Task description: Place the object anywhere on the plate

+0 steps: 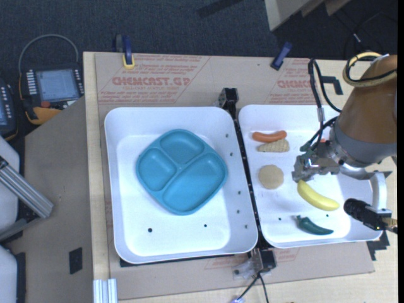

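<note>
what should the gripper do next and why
Probably lower onto the banana and close on it. The gripper sits in the right bin right at the banana's upper end, with nothing visibly between its fingers, and the blue plate in the left bin has no food on it yet.

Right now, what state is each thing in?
blue plate: flat in the left bin, nothing on it.
hot dog: in the right bin, far end.
cookie: lying loose.
banana: lying below the hand.
green pepper: near edge, loose.
</note>
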`<action>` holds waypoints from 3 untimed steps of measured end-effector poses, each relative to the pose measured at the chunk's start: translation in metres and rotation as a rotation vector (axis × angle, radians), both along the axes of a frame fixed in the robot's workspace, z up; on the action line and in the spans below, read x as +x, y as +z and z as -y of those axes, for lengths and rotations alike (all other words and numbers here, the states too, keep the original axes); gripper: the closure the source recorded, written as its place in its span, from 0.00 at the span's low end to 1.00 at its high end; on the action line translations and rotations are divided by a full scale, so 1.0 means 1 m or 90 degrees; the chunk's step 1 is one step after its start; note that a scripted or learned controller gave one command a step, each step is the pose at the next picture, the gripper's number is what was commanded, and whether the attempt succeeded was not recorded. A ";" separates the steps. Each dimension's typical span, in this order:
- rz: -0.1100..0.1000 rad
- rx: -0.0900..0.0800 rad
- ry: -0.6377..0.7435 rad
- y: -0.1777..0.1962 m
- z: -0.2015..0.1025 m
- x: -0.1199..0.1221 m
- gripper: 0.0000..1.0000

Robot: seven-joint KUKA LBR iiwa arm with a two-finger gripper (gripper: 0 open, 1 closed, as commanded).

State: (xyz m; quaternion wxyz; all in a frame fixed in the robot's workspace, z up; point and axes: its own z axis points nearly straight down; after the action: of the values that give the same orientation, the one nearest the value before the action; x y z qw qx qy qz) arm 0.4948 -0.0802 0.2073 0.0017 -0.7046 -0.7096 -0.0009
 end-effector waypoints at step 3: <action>0.001 -0.002 -0.004 0.004 -0.163 0.009 1.00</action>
State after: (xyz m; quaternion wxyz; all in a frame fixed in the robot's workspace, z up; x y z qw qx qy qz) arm 0.5042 0.0832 0.2109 0.0000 -0.7066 -0.7076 -0.0003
